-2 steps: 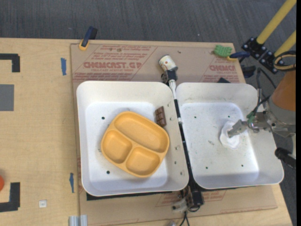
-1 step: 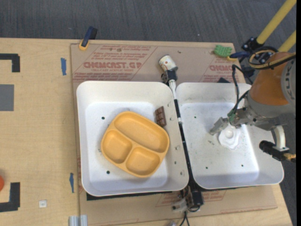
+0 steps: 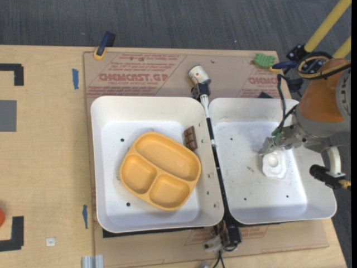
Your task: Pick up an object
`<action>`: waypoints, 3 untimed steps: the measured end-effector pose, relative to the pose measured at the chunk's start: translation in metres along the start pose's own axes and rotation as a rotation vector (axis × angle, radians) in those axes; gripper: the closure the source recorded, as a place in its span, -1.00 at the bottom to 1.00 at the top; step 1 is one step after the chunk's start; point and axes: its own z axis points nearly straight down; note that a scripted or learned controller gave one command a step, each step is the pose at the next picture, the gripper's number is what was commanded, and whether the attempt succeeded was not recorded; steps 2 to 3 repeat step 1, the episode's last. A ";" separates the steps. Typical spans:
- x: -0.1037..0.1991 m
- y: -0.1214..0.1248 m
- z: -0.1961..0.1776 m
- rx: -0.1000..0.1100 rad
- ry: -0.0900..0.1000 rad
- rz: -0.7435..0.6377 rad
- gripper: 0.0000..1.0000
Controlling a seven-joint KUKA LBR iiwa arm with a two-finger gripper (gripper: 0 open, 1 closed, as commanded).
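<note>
In the right bin (image 3: 245, 205) a small white object (image 3: 273, 165) lies on the floor, right of centre. My gripper (image 3: 273, 146) hangs just above its far edge, reaching in from the right under the orange band (image 3: 323, 96); whether it touches the object is unclear. The left bin (image 3: 106, 149) holds a yellow divided plate (image 3: 160, 170). A small brown block (image 3: 190, 138) leans near that bin's right wall, beside the plate.
A white and black fitting (image 3: 198, 77) sits behind the seam between the bins. On the cardboard's far edge are a blue and yellow clamp (image 3: 104, 44) and a green clip (image 3: 264, 60). A yellow pole (image 3: 333, 17) slants at top right.
</note>
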 end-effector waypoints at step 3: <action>0.058 -0.015 -0.113 0.003 0.001 -0.035 1.00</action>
